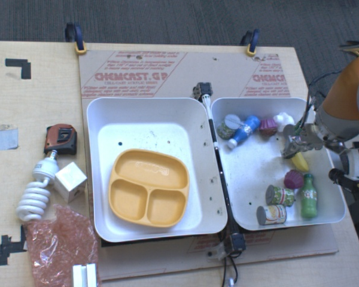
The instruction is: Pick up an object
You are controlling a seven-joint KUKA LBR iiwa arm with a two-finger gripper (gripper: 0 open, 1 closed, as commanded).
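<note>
Gripper [292, 148] low at three o'clock of right bin [251, 217], touching yellow object [300, 161]; finger state unclear; nothing lifted yet.

Grey carpet floor [167, 8] across the frame's top; pale wooden bench [30, 109] at left and below; brown printed board [137, 73] clamped at centre, evenly lit.

Surface [24, 106]: pale wood, with black corner marks.
Board [137, 70]: brown printed sheet on the surface, held by two clamps [76, 38] at its far edge.
Bins: left bin [102, 178] and right bin [332, 211], white, side by side on the board.
Left of the board: tape measure [60, 139], spiral bulb [37, 190], white cube [70, 179], pink bag [60, 244].
</note>
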